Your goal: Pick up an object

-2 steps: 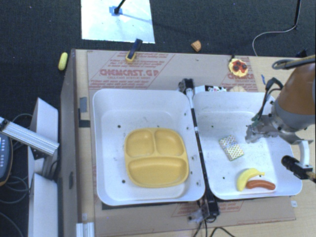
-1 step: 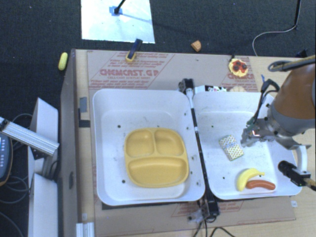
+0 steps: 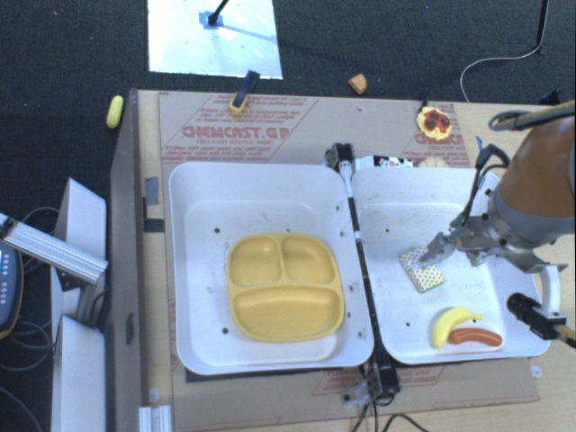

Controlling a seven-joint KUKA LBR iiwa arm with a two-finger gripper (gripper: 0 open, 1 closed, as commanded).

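Note:
In the right bin [image 3: 396, 207] lie a small patterned yellow-and-white square piece [image 3: 421, 271], a yellow banana [image 3: 450, 323] and a red-orange sausage [image 3: 475, 337]. The banana and sausage touch near the bin's front right. My gripper [image 3: 438, 249] reaches in from the right and sits low, just above and right of the patterned piece. Nothing shows between its fingers.
The left bin [image 3: 193, 241] holds a yellow divided plate [image 3: 283, 286]. A black divider [image 3: 355, 232] runs between the bins. On the cardboard behind them lie a small pizza toy [image 3: 435, 121] and a blue-yellow object [image 3: 241, 93]. A brown piece [image 3: 358, 83] rests on the floor.

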